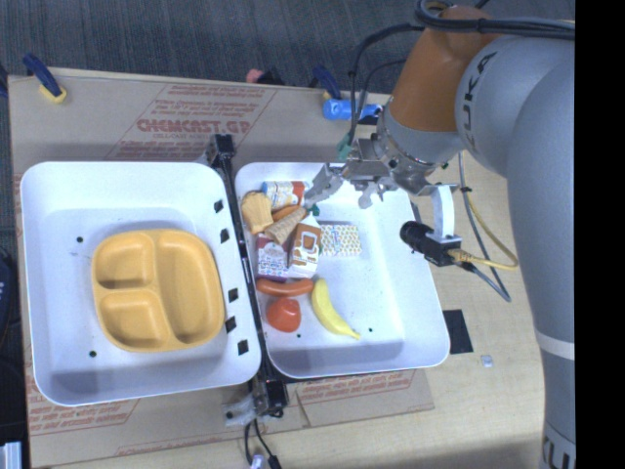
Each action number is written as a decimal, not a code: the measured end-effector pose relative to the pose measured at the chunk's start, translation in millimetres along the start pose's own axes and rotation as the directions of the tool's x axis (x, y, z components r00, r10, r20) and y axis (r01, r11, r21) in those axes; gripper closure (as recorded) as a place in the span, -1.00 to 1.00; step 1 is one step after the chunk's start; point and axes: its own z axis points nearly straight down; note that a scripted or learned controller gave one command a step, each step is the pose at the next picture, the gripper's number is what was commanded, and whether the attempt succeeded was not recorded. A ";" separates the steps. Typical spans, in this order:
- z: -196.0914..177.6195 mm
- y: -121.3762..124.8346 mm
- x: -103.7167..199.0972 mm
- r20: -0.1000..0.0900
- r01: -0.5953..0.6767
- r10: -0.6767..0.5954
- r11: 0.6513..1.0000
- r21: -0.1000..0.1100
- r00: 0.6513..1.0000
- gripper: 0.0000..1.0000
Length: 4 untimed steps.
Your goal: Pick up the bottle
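White plastic bins sit side by side on a cardboard-covered bench. The left bin [49,262] holds a yellow divided plate [156,288]. The right bin [410,301] holds a crowded pile along its left wall: a small bottle [283,193] with a red and white label lying on its side at the top, a bread piece [257,211], snack packets [289,252], a sausage [285,285], a tomato [283,314] and a banana [334,311]. The grey arm reaches in from the upper right. Its gripper [337,182] hangs just right of the bottle; whether it is parted or closed cannot be told. Risks: the bottle lies near the bin wall and touches the bread, so a closing grip may catch neighbours or roll the bottle away.
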 end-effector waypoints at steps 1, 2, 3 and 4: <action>-10.1 0.2 0.5 0.000 0.005 -0.005 1.000 0.003 1.000 1.00; 39.9 -79.0 -11.4 0.000 0.031 -0.031 1.000 0.001 1.000 1.00; 3.2 -128.1 -65.8 0.001 -0.102 0.102 0.995 -0.002 0.995 1.00; 31.7 -127.5 6.8 -0.001 -0.031 0.031 1.000 0.000 1.000 1.00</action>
